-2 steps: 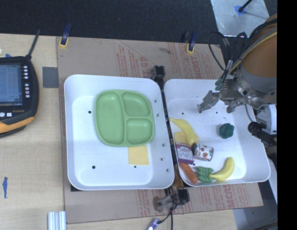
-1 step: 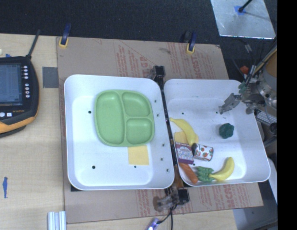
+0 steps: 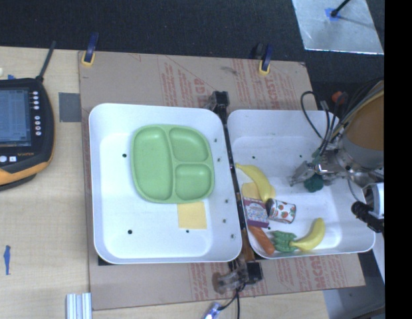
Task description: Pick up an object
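1. White bins, two: the left bin (image 3: 100, 178) holds the plate (image 3: 171, 163), and the right bin (image 3: 272, 121) lies just right of it
2. Biggest risk, as I judge it: the arm (image 3: 365, 131), far right of the plate, comes in low over the right bin's far wall, so a poor descent could knock the rim and shift the whole bin
3. Next risk: the gripper (image 3: 304, 176), well right of the plate, sits beside a small dark green lump (image 3: 315, 184). Whether the gripper is open or closed I cannot tell, nor whether the lump is between its tips; a lift from here may come up bare
4. Smaller risk: the lump looks rounded, so an off-centre pinch could squirt it aside toward the wall
5. Smallest risk: the other pickable things crowd right of and below the plate, touching one another, so a grab there could drag a neighbour along
6. Counts: one plate, green, three compartments
7. Two bananas, one (image 3: 256, 179) just right of the plate, one (image 3: 311, 236) farther right and lower
8. One yellow slice (image 3: 192, 214) touching the plate's lower edge
9. One packet (image 3: 255, 212), one can (image 3: 282, 211), one carrot (image 3: 262, 238), one leafy green (image 3: 282, 240), one lump
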`<control>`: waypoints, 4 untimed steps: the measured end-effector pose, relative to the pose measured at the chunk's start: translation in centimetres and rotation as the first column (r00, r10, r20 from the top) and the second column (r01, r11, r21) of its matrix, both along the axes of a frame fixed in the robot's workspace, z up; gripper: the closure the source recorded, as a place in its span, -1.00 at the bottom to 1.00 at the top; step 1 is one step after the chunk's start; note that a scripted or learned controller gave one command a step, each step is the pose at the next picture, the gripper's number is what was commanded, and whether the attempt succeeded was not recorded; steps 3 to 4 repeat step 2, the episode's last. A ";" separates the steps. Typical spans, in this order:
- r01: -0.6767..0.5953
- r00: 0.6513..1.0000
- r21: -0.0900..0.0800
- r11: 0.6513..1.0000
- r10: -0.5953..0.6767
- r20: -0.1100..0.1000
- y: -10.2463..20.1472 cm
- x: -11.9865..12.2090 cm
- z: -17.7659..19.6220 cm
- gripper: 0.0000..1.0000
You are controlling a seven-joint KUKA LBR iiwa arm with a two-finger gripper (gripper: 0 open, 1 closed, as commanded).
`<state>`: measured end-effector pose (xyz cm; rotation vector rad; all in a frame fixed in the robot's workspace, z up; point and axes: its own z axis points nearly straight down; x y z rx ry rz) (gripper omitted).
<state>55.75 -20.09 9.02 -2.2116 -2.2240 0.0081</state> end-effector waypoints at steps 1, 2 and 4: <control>-0.004 1.000 -0.003 1.000 0.004 0.002 -0.1 0.1 1.2 1.00; -0.003 1.000 0.000 1.000 0.003 0.004 10.9 4.7 4.0 1.00; -0.003 1.000 0.000 1.000 0.003 0.004 10.9 4.7 4.0 1.00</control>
